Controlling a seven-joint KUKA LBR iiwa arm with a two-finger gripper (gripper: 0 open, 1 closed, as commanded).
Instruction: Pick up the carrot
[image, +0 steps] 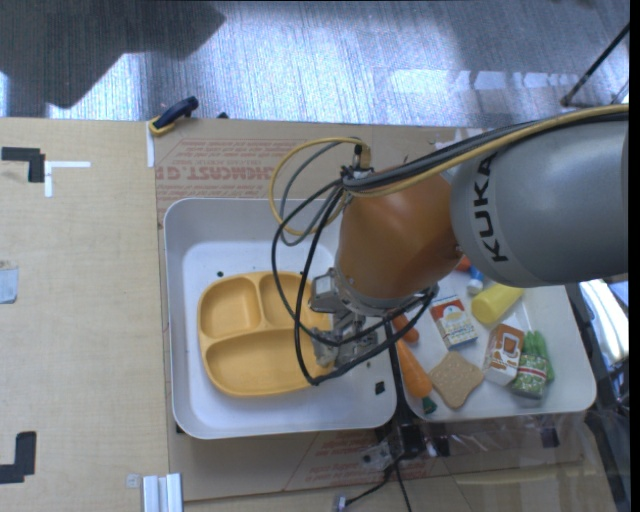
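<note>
The orange toy carrot (414, 371) is lying at the near left edge of the right-hand shallow white bin (570, 400), just beside the rim shared with the left-hand shallow white bin (180, 330). The two-finger gripper (338, 345) is hanging just left of the carrot, over that rim, and I cannot tell how its jaws are standing. As I judge it, a descent from here is risking a strike on the rim or a close on nothing, because the carrot is sitting tight against the wall.

Just right of the carrot a tan toy bread slice (457, 380) is resting, then a green leafy packet (534, 364), a small printed carton (455, 324) and, farther back, a yellow block (496, 300). Left of the carrot, the yellow three-compartment plastic tray (245, 335) is lying in the left-hand bin, its visible compartments holding nothing.
</note>
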